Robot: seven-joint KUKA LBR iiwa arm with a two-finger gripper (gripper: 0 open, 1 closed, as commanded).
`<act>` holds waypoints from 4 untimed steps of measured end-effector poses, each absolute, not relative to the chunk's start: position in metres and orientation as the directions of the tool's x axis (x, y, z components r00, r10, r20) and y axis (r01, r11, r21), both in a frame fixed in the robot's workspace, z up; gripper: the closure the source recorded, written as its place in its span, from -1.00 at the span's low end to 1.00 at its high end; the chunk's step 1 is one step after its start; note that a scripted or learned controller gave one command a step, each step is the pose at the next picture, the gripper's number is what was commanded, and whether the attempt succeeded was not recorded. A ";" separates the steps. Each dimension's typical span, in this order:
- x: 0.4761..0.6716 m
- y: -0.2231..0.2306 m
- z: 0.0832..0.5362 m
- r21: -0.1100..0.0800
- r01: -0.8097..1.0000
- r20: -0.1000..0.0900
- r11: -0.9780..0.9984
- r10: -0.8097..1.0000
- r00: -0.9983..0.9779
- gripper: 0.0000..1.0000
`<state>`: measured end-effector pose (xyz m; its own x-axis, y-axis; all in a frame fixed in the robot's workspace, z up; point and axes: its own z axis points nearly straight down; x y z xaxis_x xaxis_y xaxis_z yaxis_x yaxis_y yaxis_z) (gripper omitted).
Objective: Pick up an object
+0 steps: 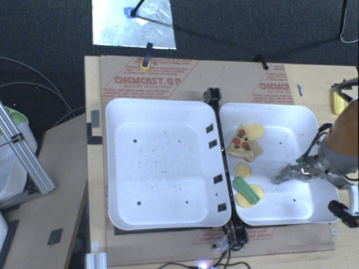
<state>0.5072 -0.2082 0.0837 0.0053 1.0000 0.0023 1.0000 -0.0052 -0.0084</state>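
Note:
In the right bin, a toy pizza slice with red spots lies near the left wall, with a yellow piece at its upper edge. Below it are a small yellow piece, a green stick and a yellow disc under the stick. My gripper hangs low over the bin's floor, to the right of these objects and apart from them. It points left, and nothing shows at its tip.
The left bin lies beside the right one, with a black divider between them. A yellow object sits on the bench at the far right. A metal plate lies behind the bench.

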 end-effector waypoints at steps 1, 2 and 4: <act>0.570 -0.185 0.085 0.007 1.000 -0.002 0.008 1.000 -0.008 -1.00; 0.603 -0.207 0.121 0.007 1.000 -0.003 0.005 1.000 -0.005 -1.00; 0.606 -0.087 0.089 0.014 1.000 -0.008 0.001 1.000 -0.001 -1.00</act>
<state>0.6058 -0.0866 0.0891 -0.0012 1.0000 -0.0082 0.9999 0.0014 0.0144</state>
